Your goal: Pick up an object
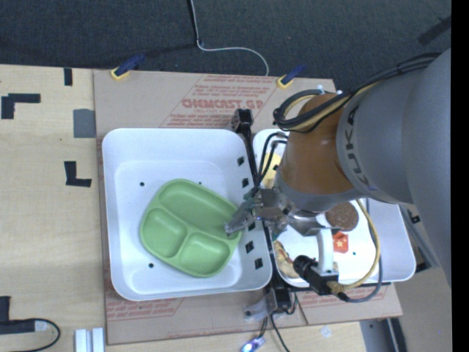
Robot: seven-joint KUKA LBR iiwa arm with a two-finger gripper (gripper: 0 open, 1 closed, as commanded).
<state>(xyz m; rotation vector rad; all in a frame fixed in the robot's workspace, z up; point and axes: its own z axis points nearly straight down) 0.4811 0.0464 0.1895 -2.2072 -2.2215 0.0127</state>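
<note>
Nearest the bench's front edge, below and right of the pincer, lies the right bin, a smooth shallow white tray. It holds a round brown disc, a small red-orange piece and a pale rounded item, partly hidden by cables. The pincer, grey metal at the end of the orange-banded arm, sits at the right rim of the green plate; whether its tips are spread or pinching cannot be told. The plate, glossy moulded plastic with three rounded compartments, lies left of the pincer in the left bin. Beyond, brown cardboard with red print underlies both bins.
</note>
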